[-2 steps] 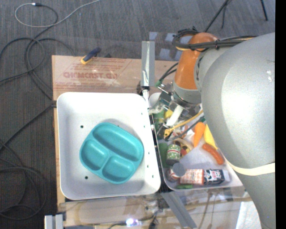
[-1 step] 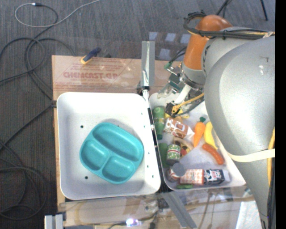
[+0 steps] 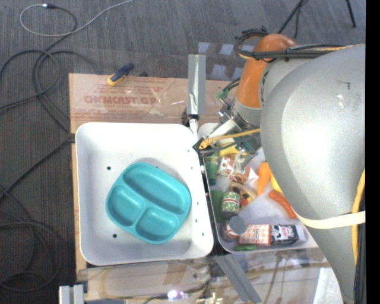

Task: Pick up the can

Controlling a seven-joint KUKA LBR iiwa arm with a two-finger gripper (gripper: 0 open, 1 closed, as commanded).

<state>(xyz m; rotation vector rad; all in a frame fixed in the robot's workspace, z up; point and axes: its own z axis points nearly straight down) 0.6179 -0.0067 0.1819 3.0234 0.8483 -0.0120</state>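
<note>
Grey robot arm (image 3: 314,136) looming over the right of two white bins.
Left bin (image 3: 95,178) holds a teal divided plate (image 3: 149,202). The can (image 3: 231,202) stands near the cluttered right bin's (image 3: 221,240) left edge. The gripper seems hidden; I cannot tell its state.

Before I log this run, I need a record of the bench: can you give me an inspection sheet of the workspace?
Surface: cardboard sheet under two shallow white bins, left white bin, right white bin.
Job's things: small green-labelled can in the right bin, among other items.
Clutter: teal divided plastic tray in the left bin; white and red carton and orange carrot-shaped toys in the right bin.
Grippers: the grey arm's gripper cannot be made out.
Cables: black cables and a thin white loop on the floor.
Surroundings: dark grey carpet.
</note>
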